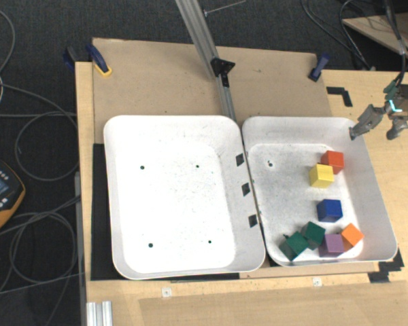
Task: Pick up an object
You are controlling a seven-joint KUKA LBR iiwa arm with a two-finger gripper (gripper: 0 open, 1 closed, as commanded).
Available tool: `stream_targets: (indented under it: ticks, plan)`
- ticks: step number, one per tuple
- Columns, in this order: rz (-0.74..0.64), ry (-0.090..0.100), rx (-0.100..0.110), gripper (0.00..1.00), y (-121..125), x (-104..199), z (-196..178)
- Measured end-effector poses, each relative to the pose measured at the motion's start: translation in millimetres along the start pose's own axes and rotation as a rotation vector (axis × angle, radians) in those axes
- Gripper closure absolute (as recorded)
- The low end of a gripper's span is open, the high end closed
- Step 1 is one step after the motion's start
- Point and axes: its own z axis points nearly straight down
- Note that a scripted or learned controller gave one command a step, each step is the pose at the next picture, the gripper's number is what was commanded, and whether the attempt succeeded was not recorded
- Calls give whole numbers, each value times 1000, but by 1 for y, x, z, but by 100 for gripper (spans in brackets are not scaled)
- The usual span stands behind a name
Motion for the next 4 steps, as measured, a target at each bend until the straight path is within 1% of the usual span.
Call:
stream_targets:
  ticks: [1, 2, 4]
  plan:
    - [-2, -2, -4, 0, 1, 0, -3]
    - [-1, 0, 0, 0, 6, 2, 41]
    - [-1, 0, 1, 0, 6, 13, 128]
